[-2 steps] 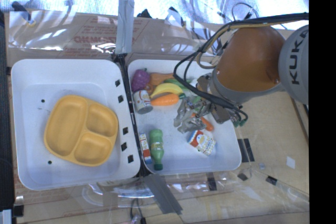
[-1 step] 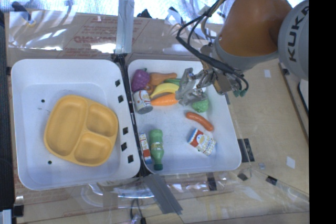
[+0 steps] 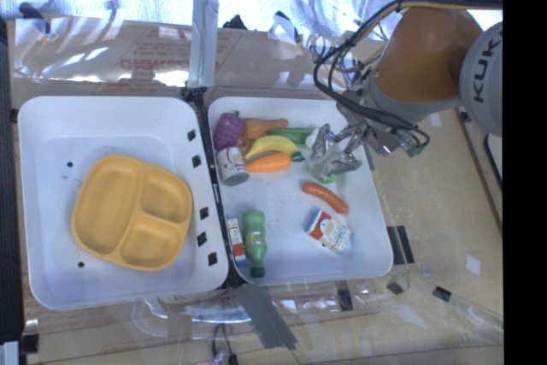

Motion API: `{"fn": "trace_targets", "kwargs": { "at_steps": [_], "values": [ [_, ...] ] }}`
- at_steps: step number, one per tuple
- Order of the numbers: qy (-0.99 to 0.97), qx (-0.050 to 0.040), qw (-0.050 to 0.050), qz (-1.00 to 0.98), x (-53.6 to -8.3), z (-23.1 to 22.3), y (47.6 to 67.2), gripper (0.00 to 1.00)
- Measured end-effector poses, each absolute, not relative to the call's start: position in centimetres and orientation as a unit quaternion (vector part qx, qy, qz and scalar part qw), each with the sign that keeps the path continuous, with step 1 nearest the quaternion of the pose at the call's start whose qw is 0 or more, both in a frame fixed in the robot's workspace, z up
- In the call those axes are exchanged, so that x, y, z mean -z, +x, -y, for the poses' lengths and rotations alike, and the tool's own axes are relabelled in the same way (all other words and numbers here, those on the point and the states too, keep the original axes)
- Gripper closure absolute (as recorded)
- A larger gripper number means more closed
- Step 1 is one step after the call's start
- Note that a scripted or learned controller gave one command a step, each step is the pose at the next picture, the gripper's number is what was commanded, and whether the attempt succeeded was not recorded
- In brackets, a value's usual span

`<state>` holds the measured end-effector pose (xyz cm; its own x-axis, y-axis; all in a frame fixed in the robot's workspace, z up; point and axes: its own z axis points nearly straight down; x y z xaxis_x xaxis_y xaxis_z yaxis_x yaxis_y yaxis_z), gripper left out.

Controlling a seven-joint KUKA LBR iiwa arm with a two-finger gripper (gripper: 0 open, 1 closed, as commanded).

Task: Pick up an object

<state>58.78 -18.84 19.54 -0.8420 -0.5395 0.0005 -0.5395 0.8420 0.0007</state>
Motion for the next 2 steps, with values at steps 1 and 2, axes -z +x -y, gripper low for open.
{"fn": "trace_targets", "kwargs": {
  "at_steps": [1,2],
  "values": [
    [0.267,-0.0007,-0.003,0.964,-24.2,11.7,60.1,1.0],
    [0.258,0.0,-0.001,0.966,-23.3,10.3,65.2,1.0]
  ]
}}
